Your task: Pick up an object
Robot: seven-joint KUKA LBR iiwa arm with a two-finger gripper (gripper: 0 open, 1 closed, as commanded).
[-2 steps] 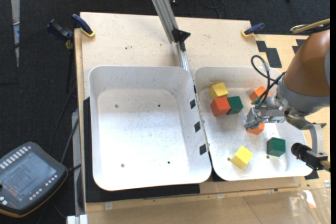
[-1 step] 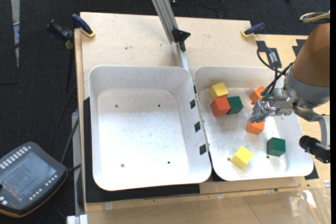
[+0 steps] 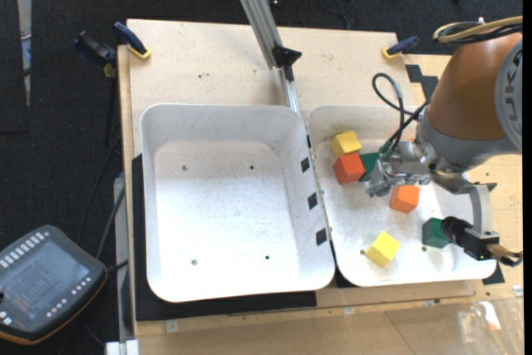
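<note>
In the right bin (image 3: 349,266), we logged the fingers (image 3: 384,179) low among blocks; their state we could not tell. The orange block (image 3: 405,199) lay just right and nearer, red block (image 3: 349,168) left.

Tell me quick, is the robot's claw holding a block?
Gripper: cannot be told; it sits low in the right bin, between the red block and the orange block.

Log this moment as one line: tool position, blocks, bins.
tool: over right bin, among blocks | nearest: orange-red cube, orange cube | also: yellow cubes, green block | grasp: not visible
</note>
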